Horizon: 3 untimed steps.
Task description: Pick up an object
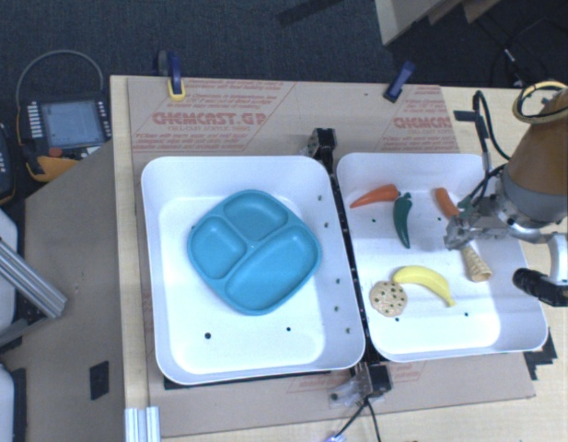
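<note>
Step in hand: approach. The gripper point(460, 233) sits low in the right bin point(431, 337), between the orange stick point(445, 201) and the cone point(477, 264), nearly touching both; you cannot tell its opening. Next, centre on one item and close. The bench sheet point(265, 109) reads "CHEMCAST".
</note>
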### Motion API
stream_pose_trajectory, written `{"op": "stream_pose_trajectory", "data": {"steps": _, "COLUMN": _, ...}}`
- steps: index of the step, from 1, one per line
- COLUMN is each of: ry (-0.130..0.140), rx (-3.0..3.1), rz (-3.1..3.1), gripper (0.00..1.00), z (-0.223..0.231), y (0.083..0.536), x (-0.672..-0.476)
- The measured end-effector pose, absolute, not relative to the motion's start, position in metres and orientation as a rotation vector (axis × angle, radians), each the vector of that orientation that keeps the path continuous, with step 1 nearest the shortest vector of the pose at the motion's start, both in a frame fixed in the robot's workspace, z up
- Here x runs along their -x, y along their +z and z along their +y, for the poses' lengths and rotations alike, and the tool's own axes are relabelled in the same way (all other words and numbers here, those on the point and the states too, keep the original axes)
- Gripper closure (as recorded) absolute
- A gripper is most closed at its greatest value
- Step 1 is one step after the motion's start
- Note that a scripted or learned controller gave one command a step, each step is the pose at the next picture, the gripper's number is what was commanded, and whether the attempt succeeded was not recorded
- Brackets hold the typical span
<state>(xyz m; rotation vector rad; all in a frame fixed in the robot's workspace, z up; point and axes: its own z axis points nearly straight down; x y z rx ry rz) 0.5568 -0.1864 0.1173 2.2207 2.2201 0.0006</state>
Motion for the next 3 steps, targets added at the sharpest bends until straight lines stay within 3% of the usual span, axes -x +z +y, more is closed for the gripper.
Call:
{"op": "stream_pose_trajectory", "data": {"steps": 2, "ry": 0.005, "rx": -2.215, "rz": 2.217, "gripper": 1.0, "z": -0.186, "y": 0.232, "x": -0.553}}
{"op": "stream_pose_trajectory", "data": {"steps": 3, "ry": 0.004, "rx": -2.216, "rz": 2.219, "gripper": 1.0, "z": -0.187, "y": 0.263, "x": -0.554}}
